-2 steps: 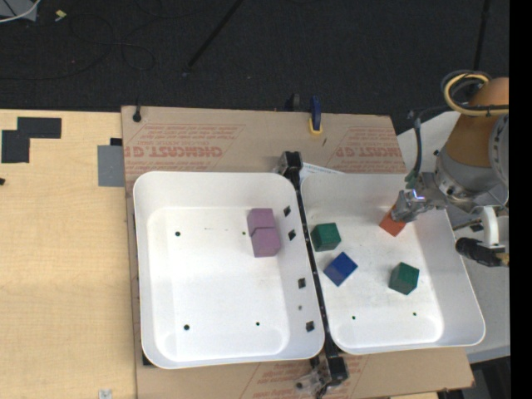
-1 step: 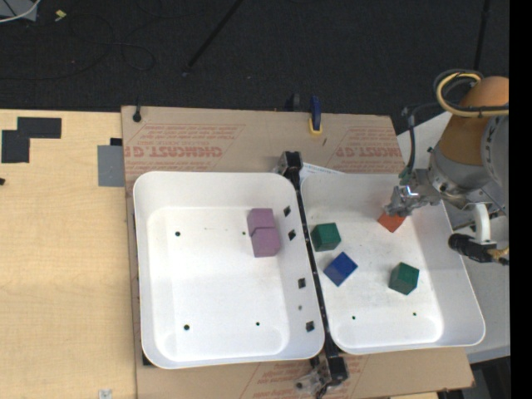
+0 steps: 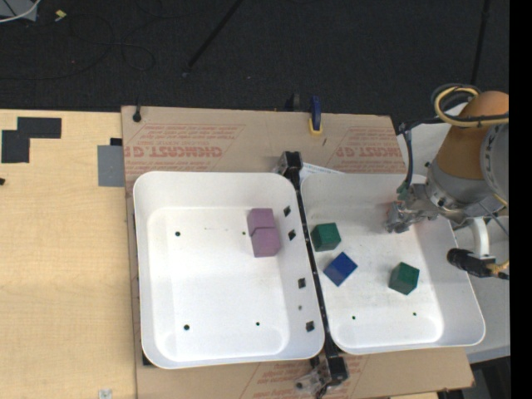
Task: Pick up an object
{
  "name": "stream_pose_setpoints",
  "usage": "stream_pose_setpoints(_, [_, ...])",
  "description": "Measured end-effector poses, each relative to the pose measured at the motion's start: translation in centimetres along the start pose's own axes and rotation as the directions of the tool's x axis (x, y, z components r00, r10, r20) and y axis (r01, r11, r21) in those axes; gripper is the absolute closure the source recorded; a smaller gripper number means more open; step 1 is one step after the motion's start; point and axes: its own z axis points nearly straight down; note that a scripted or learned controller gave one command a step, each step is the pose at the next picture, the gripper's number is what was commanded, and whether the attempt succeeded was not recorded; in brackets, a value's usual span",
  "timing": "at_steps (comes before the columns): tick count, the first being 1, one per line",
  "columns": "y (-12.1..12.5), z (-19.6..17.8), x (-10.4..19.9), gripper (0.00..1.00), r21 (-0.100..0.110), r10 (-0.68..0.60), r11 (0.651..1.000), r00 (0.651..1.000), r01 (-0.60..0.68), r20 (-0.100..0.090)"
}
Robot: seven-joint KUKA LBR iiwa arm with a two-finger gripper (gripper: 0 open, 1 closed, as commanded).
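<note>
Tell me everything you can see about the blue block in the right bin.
The blue block is a small, matte, solid-blue cube, lying on the floor of the right bin near the divider, turned so a corner points toward the camera. It sits just below a green block, apart from it, with another green block farther right. Nothing grips it.

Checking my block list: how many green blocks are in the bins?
2, both in the right bin: one green block near the divider, just above a blue block; the other green block further right, toward the arm. None looks hidden.
</note>
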Motion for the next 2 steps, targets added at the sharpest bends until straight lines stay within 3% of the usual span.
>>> stream_pose_setpoints(1, [1.8,1.7,-0.3,1.0,0.016,0.0,1.0,1.0,0.001,-0.004])
stream_pose_setpoints(2, [-11.7,-1.8,-0.3,1.0,0.009,0.007,1.0,1.0,-0.007,-0.001])
